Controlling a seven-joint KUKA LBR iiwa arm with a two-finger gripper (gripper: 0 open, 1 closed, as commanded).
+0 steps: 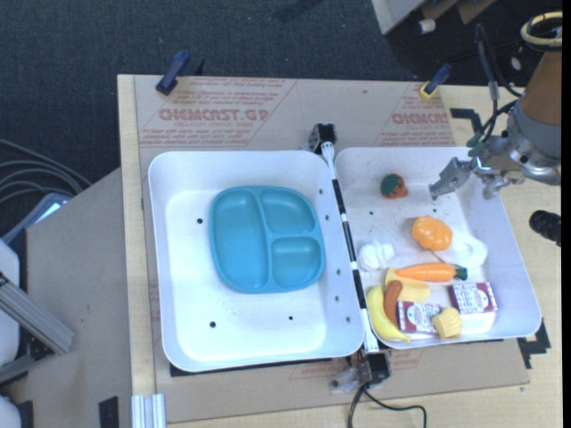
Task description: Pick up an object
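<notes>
Two white bins sit side by side on a brown board. The left bin holds just a blue divided plate, lying flat near its middle. The right bin is where all the pickable stuff is piled, so that's the likely source bin.

Landmark: the orange fruit, about mid-bin. Up and to the left of it sits a small red-and-green strawberry, well apart from the rest. Just below the fruit lies a carrot, on its side, green tip pointing right. Left of the fruit, near the dividing wall, is a small white lump, can't tell what it is. Below the carrot things are crowded: a banana curving along the bin's left wall, two red-and-white cartons touching or nearly touching, and a small yellow piece against them. Tight packing there probably makes a clean grab harder; the strawberry and fruit look like easier targets.

The arm comes in from the right, wrist above the right bin's upper right corner. The gripper points left and down, up and to the right of the orange fruit, between it and the strawberry. Nothing is seen between its fingers; how far apart they are, can't tell at this size. It looks to be above the bin floor, not touching any item. Pick looks not yet done.
</notes>
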